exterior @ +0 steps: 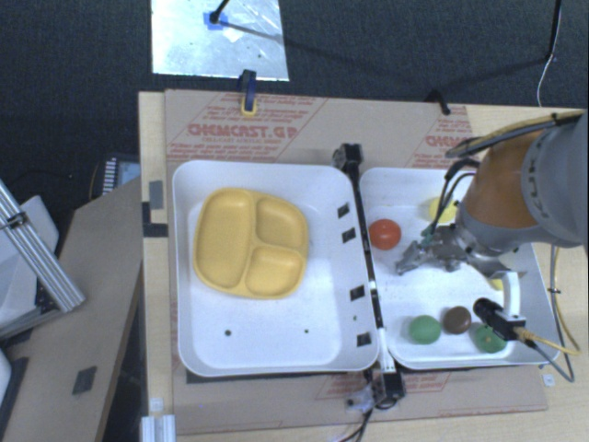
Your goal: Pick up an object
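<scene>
In the right bin lie several small objects. A red-orange ball rests near the bin's left wall. Along the front wall sit a green ball, a brown ball and a green piece. A yellow item is partly hidden behind the arm at the back. My gripper hangs low over the middle of this bin, pointing left, just right of and below the red-orange ball. Nothing is visibly in its grasp.
The left bin holds a yellow divided plate. A black divider with clips runs between the bins. The arm's orange band and a black-and-white fitting hang over the right bin's right side.
</scene>
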